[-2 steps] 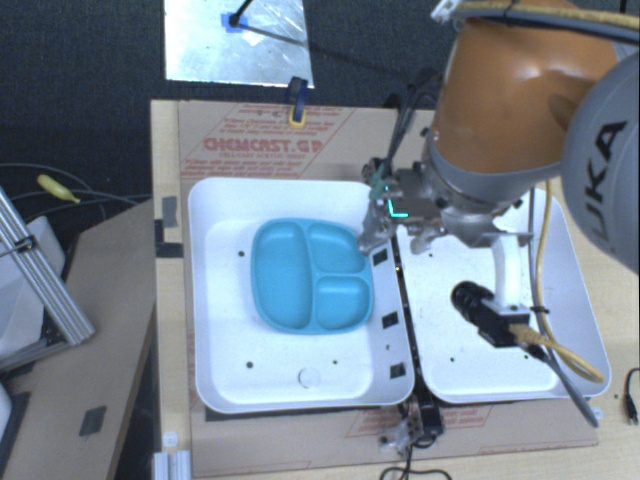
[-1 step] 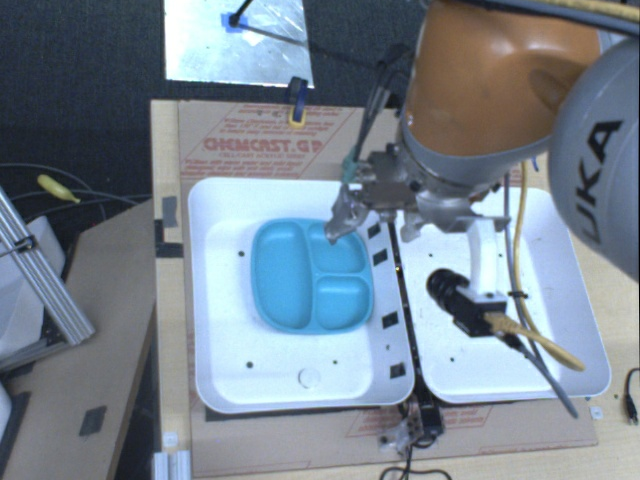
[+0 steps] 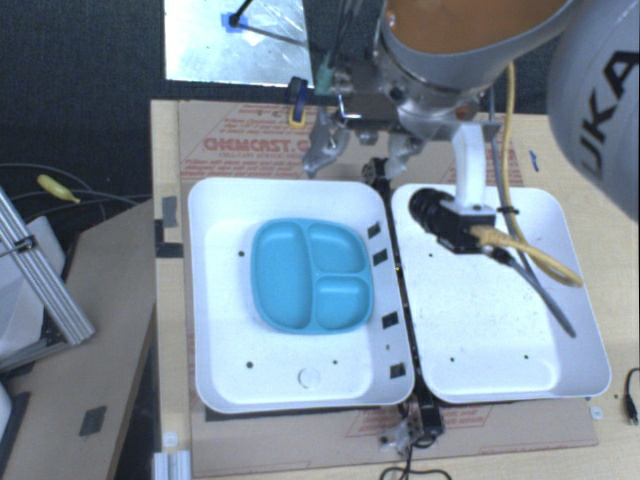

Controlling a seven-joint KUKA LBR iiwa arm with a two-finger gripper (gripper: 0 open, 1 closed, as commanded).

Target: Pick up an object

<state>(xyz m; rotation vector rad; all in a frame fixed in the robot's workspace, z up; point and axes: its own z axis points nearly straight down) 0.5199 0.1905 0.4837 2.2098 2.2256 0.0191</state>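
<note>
1. On the bench's left side lies the left white bin (image 3: 215,298). It rests on a cardboard sheet (image 3: 240,143) with red print that shows beyond the bin toward the bench's far edge.
2. The blue plate (image 3: 310,275) lies flat on the left bin's floor, about midway between the near and far walls and closer to the wall shared with the other bin. It has three compartments, one long one on its left and two smaller ones on its right.
3. A small pale round mark (image 3: 308,376) sits on the same floor, between the plate and the bin's near wall; I cannot tell what it is.
4. A row of small black clips (image 3: 381,258) runs along the seam where the two bins meet.
5. The pincer (image 3: 362,153) hangs over the far end of that seam, by the far rims of both bins. Its fingers (image 3: 323,151) are spread wide with nothing between them. The plate is apart from it, nearer the bench's front edge and to the left.
6. The arm (image 3: 470,8), grey with its orange band, comes in above the bench's far right corner.
7. The right white bin (image 3: 480,348) lies on the bench's right side, its floor flecked with dark specks.
</note>
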